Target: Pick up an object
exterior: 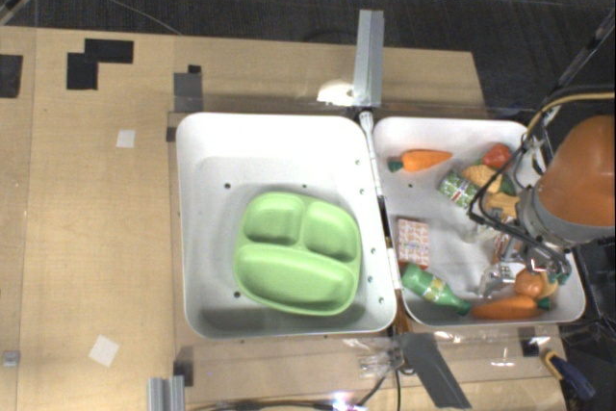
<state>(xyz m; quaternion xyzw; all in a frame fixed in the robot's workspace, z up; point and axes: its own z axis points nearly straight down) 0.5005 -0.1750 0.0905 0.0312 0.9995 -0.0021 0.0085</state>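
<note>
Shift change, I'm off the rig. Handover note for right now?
End effector: low in the right bin, near its front right corner; can't tell whether it is open or shut, and nothing is seen held.
Things in the right bin: carrot at the back, green bottle at the front left, patterned card by the divider, small orange items by the end effector.
Left bin: green tray, untouched.
Done: arm is down among the objects.
Left: grasp one and lift it.

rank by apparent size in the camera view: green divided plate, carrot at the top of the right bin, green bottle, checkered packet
1. green divided plate, by far the largest
2. green bottle
3. carrot and checkered packet look too alike to rank
</note>
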